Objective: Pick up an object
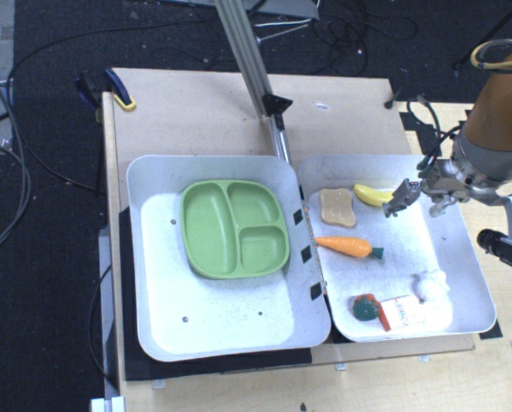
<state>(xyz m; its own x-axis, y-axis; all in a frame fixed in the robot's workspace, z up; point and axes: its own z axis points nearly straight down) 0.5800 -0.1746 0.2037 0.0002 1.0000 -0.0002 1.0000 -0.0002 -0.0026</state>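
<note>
A green divided plate [236, 228] lay in the left bin [153, 316], bare floor around it; in the right bin [471, 273] the carrot [349, 247] lay crosswise, stalk end right; the end effector [401, 199] hovered beside the banana [374, 195], nothing between its narrowly parted fingers.

One fixed camera looks down at a slant, from some height, on both white bins [153, 230].
</note>
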